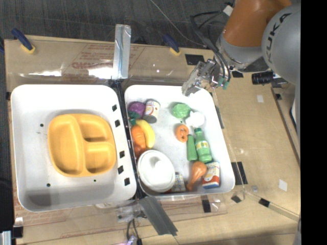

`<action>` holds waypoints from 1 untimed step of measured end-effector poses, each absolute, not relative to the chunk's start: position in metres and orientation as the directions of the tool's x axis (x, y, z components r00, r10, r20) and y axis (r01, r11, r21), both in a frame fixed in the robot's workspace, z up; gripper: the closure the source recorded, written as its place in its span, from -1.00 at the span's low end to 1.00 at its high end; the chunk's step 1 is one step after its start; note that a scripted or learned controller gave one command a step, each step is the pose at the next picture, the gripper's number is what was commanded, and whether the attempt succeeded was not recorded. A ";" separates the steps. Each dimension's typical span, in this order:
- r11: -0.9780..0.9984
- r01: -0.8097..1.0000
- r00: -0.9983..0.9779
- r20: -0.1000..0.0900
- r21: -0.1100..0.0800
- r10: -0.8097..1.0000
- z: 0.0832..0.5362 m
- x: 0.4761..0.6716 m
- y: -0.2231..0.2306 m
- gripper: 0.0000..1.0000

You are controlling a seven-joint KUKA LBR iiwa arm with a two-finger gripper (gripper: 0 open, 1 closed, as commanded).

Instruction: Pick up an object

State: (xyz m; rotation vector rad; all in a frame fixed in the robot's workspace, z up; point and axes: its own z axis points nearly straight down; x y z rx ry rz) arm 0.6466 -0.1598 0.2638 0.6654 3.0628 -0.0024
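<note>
No object is picked yet, as far as the view shows. All the toys lie in the right bin (217, 117): a purple item (136, 108) and a small can (152, 107) at the far left, a banana (147, 133) over a carrot (137, 137), a green lump (180, 109) with a white piece (195, 119) just beside it, an orange ball (182, 132), a green bottle (202, 145) beside a darker green stick (191, 148), a white bowl (156, 169) at the near side, and another carrot (197, 171) touching a red and white can (213, 175) in the near right corner.

The gripper (195, 84) hangs over the far right corner of this bin, close to the rim, and the green lump is the nearest toy to it. Nothing sits between the fingers (189, 89). They look quite close together, but at this angle I cannot tell if the claw is narrow or wide.

The left bin (23, 137) holds a yellow tray (82, 143) with compartments.

So I judge the task is at its beginning: the choice of one toy, the descent, the closing and the lift are all left to do
</note>
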 end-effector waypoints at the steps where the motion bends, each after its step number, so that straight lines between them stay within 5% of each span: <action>1: 0.913 0.408 -0.913 -0.012 0.000 0.408 0.275 0.648 -0.159 1.00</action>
